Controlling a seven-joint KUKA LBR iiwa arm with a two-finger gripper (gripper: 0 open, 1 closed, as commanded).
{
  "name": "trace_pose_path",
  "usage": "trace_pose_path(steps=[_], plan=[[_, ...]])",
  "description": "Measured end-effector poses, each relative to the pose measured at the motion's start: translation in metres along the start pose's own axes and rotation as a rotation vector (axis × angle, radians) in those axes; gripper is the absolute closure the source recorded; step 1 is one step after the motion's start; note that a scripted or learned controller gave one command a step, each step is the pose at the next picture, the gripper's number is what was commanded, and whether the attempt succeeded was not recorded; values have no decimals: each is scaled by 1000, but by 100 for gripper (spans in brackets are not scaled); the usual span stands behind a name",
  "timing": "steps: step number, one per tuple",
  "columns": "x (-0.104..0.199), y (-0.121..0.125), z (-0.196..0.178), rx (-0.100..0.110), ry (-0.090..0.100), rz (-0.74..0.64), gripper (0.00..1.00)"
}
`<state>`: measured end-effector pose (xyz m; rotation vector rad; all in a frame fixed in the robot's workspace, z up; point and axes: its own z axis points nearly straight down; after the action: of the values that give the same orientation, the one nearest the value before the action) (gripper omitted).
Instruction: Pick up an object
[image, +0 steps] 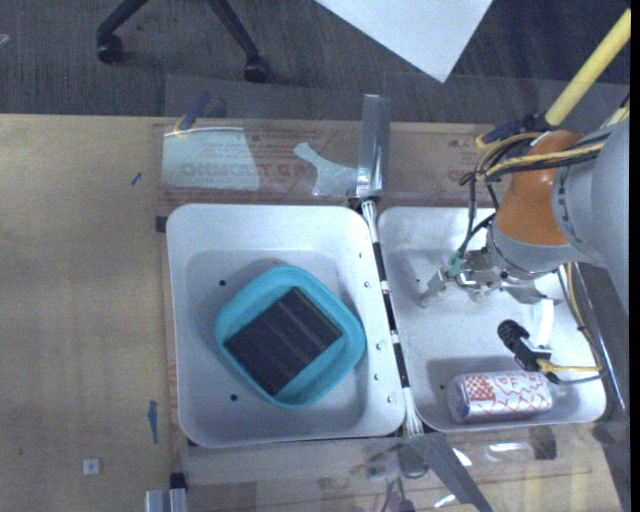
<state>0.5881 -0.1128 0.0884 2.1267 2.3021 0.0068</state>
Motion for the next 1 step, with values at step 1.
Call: trace_pose_path(steps=[1], plan=[[-34,-111,-83,10,3,23,0]])
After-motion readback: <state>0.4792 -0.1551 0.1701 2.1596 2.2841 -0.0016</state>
